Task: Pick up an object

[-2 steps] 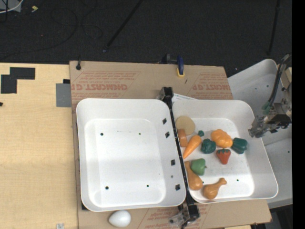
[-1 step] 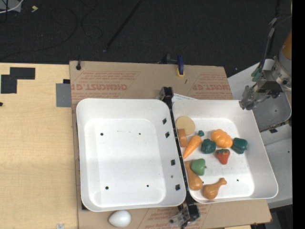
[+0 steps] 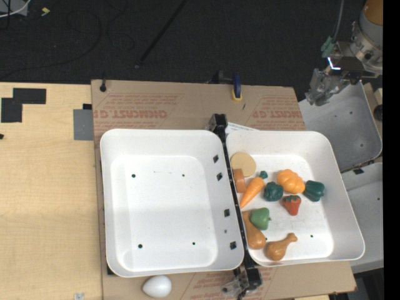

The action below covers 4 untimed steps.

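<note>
Gripper at upper right of frame, above and clear of the bins, its opening impossible to tell, toy carrot, drumstick and peppers in right bin, white egg at bottom centre-left on cardboard.

You can make out red print on the cardboard sheet under the bins. It runs upside down above the left bin and seems to read "CHEMCREST", though the letters are blurred. A second red print sits above the right bin, cut off; you can't read it.
</note>
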Tool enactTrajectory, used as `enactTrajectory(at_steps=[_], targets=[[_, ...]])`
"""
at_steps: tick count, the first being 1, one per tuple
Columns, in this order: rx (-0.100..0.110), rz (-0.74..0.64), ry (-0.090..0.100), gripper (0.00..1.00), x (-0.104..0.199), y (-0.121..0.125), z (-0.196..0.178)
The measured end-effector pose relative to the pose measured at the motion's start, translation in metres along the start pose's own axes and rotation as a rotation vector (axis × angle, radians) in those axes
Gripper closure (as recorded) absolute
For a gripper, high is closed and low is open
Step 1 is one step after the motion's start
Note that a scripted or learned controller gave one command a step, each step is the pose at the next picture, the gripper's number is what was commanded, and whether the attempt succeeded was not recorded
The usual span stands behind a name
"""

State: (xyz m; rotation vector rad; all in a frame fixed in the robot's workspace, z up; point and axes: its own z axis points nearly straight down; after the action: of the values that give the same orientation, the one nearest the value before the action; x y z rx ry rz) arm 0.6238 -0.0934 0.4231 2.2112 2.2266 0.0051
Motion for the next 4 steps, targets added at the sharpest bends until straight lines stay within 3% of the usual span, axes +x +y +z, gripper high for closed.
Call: enactTrajectory(at_steps=[1, 2, 3, 4], targets=[[0.0, 0.004, -0.001, 1.0, 0.014, 0.015, -0.093], [0.009, 0.008, -0.001, 1.0, -0.001, 0.022, -0.113], [0.015, 0.011, 0.0, 1.0, -0.053, 0.021, -0.072], [0.009, 0.006, 0.0, 1.0, -0.032, 0.022, -0.099]])
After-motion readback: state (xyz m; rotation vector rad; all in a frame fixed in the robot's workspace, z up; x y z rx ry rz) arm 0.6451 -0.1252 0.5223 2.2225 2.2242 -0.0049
